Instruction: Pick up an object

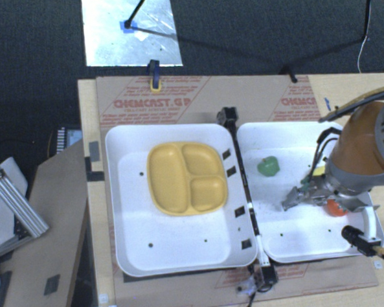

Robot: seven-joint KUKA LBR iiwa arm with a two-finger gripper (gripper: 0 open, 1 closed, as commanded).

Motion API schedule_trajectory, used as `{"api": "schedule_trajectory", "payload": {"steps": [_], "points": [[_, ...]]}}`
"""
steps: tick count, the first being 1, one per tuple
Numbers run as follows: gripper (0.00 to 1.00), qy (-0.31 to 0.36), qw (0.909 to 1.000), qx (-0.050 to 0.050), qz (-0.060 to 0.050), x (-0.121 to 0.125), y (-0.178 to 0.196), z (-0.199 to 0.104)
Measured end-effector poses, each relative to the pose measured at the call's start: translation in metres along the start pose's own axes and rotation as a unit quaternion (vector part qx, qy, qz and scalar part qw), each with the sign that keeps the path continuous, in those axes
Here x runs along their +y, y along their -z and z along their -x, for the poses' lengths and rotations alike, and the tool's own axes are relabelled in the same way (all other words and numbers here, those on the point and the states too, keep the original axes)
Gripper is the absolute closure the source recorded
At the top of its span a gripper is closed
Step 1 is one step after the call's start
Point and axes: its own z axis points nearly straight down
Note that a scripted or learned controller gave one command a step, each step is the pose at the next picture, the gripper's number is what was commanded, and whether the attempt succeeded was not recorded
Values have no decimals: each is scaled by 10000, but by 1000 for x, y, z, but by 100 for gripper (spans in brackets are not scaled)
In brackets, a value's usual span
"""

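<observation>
I see two white bins side by side on the bench. The left bin (pixel 130 251) holds a yellow tray (pixel 186 178) with three compartments: one long one on the left, two smaller ones stacked on the right. It lies flat, a little above the middle of that bin, and I see nothing in its compartments.

The right bin (pixel 295 247) holds a small green object (pixel 268 166) in its upper left part, near the divider between the bins and sitting on the bin floor. Lower and to the right there is an orange-red object (pixel 335 206), partly hidden under the wrist, so I cannot make out its shape.

The arm (pixel 366 142) comes in from the right, its orange band over the right bin's far side. The gripper (pixel 292 200) points left and slightly down, low over the middle of the right bin. Its fingers (pixel 289 204) look close together at a narrow tip, and I see nothing between them. The tip is below and to the right of the green object, apart from it, and left of the orange-red one.

Under the bins lies a brown cardboard sheet (pixel 175 95) with red print. A black clamp (pixel 228 115) sits at the top of the seam between the bins.
</observation>
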Motion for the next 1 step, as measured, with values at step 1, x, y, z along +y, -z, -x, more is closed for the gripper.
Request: {"api": "schedule_trajectory", "payload": {"steps": [1], "points": [[100,-2,10000,-9,21,1,14,1]]}}
